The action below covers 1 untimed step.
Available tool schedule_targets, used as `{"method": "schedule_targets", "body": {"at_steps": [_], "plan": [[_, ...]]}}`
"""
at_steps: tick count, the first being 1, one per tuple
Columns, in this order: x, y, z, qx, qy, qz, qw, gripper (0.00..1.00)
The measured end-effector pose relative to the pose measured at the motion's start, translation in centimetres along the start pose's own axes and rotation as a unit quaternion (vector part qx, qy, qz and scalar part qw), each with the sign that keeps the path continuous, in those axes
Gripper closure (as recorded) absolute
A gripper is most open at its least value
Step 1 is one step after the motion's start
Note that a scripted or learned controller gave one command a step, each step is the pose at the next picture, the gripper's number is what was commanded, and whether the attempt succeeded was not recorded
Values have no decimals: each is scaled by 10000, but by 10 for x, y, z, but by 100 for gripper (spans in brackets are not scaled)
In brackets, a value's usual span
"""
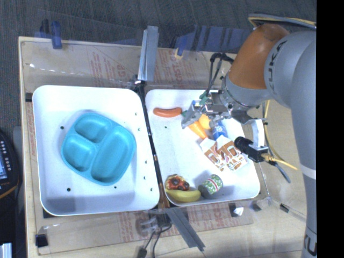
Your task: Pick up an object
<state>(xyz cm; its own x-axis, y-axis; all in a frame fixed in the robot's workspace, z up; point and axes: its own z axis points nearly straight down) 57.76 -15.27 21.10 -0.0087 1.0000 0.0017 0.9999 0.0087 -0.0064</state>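
I see the gripper low in the right bin over an orange item, beside the sausage; its grip I cannot tell.

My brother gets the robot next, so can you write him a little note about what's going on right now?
Claw: low in the right white bin, over an orange-yellow toy piece; I can't tell if it grips anything.
Right bin things: reddish-orange toy sausage, white carton with orange letters, yellow toy banana, small pizza-like toy, green-and-white can.
Left white bin: blue divided plastic tray.
Done: nothing visibly lifted.
Left: pick one object.
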Motion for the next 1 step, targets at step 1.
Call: {"method": "schedule_targets", "body": {"at_steps": [1], "plan": [[39, 17, 106, -1, -8, -3, 10000, 0]]}}
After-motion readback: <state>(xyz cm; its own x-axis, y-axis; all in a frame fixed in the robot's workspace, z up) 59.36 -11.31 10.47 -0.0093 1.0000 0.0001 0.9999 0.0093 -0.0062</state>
